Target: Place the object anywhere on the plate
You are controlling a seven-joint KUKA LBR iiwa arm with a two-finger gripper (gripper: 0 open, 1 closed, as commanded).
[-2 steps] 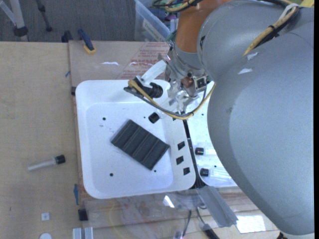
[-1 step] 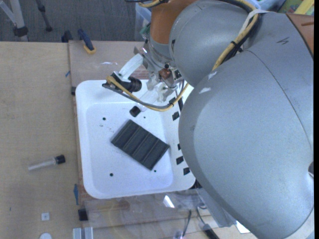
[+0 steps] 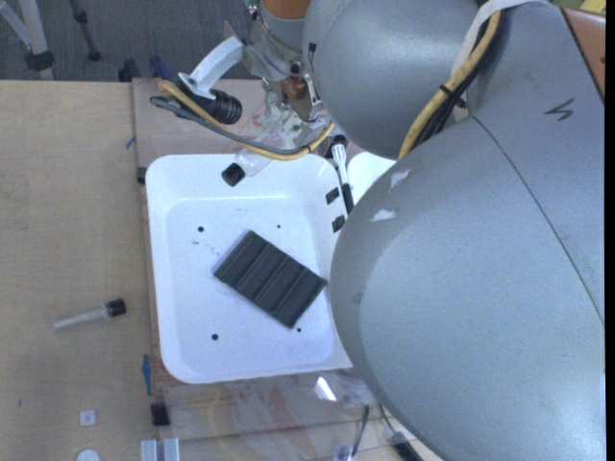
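The claw (image 3: 288, 104) sits at the far rim of the left bin, under the orange band of the arm (image 3: 461, 257), w/ cables and a white bracket crowding it. Can't tell how it stands or whether it has hold of anything; that spot is too cluttered and partly blocked by the arm's bulk. Outward from there: a thick yellow-black cable (image 3: 207, 104) loops just left of the wrist, and a small black knob (image 3: 232, 174) sits on the bin's far rim. In the left bin (image 3: 178, 353) lies a dark ribbed slab (image 3: 270, 278), flat on the floor, turned at an angle, roughly mid-bin, apart from the walls. That looks like the task's thing, tho it could also be what's meant by the plate; can't settle which. Nothing else loose shows in the bin, and the right bin is mostly behind the arm. On the bench left of the bin, well apart, lies a small tube w/ a black cap (image 3: 88, 314). My read on the step: early, approach or search stage, w/ the claw up at the rim and not over the slab. Next move prob calls for swinging in over the slab, dropping straight down, and matching the wrist to its slant so the grip goes across the short side.
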